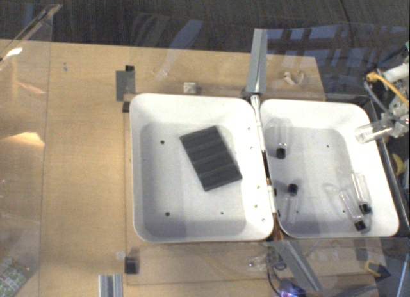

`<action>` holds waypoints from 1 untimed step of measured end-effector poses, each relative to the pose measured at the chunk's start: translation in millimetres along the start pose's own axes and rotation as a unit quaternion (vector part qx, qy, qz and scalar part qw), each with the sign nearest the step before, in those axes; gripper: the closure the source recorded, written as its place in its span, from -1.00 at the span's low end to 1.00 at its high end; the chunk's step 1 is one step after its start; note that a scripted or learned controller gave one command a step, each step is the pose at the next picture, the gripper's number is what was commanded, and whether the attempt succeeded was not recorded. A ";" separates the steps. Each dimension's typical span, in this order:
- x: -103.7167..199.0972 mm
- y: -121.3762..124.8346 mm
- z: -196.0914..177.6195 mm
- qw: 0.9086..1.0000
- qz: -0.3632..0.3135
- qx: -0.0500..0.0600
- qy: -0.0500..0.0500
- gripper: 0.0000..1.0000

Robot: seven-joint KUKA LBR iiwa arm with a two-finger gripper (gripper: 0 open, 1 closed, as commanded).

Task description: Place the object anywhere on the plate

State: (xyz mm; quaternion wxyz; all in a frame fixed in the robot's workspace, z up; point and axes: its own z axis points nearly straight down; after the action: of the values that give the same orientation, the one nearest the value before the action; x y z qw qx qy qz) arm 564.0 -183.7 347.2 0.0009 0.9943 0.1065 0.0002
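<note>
Clear tubes (356,194) with black caps are lying in the right bin (320,107), long axes running mostly near-to-far. The dark ribbed plate (211,158) is sitting askew in the left bin (144,180). At the right edge the claw (388,123) is hovering; I cannot tell whether it is clenched.

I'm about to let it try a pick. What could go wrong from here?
The tubes are clear against the white right bin, so a grasp may well miss. A pair lies close together by that bin's right wall, leaving little room. The plate is ribbed and sits askew in the left bin; a round tube might roll off.
</note>
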 end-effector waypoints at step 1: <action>42.3 4.8 -19.0 0.999 -0.033 0.000 0.000 1.00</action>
State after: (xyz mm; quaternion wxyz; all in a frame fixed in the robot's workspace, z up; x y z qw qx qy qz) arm 606.3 -179.4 366.2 0.0008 0.9902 0.1394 0.0003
